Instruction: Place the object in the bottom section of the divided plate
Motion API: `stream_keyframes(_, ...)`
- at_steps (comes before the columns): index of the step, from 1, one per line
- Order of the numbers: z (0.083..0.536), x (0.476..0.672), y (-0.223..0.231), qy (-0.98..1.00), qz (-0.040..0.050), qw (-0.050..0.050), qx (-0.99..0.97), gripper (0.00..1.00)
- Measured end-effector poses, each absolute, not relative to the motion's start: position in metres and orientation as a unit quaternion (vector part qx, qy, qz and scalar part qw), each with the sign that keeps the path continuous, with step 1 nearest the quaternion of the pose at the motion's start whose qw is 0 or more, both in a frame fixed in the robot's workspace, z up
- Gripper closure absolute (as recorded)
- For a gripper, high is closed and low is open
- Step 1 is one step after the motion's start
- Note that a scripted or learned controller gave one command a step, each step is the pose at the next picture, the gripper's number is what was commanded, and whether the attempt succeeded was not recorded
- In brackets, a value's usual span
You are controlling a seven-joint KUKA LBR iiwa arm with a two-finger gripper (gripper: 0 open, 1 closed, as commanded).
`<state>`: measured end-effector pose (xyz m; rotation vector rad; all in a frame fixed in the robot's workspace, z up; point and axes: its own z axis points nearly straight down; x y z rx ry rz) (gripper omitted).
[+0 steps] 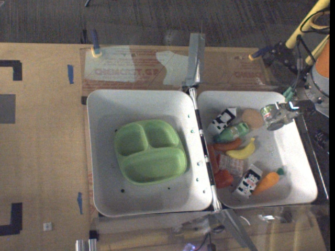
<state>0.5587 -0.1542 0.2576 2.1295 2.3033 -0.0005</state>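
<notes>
Bins: two shallow white bins side by side on the tabletop [42,140], the left bin [99,192] and the right bin [298,187], smooth plastic with rounded corners.
Plate: one green divided plate [151,151] in the middle of the left bin, glossy, rounded square; two small sections at the top, one wide section at the bottom, nothing lying in any of them.
Toy food: a heap in the right bin, well apart from the plate.
Cartons: two small black-and-white patterned cartons, one [223,119] near the bin's top left, one [248,181] near its bottom.
Bottle: one green bottle [233,132] lying on its side just below the upper carton.
Banana: one yellow banana [241,150], curved, below the bottle.
Carrot: one orange carrot [268,181] with a green tip, touching the lower carton.
Round piece: one tan rounded item [253,117]; what it is cannot be told.
Red pieces: a reddish item [227,145] under the bottle and another [223,178] lower down, both partly covered and hard to name.
Claw: one claw [276,115] at the right bin's upper right, metallic and blurred; whether it is open or closed cannot be told, and nothing is clearly seen in it.
Arm: cut off at the right edge, orange band [323,61] partly in view.
Tabletop: brown cardboard surface with blue tape marks.
</notes>
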Motion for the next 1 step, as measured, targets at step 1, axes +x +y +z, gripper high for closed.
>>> stream_keyframes(1,0.2209,0.5009,-0.1662,0.723,-0.0004,-0.001,0.691,1.00)
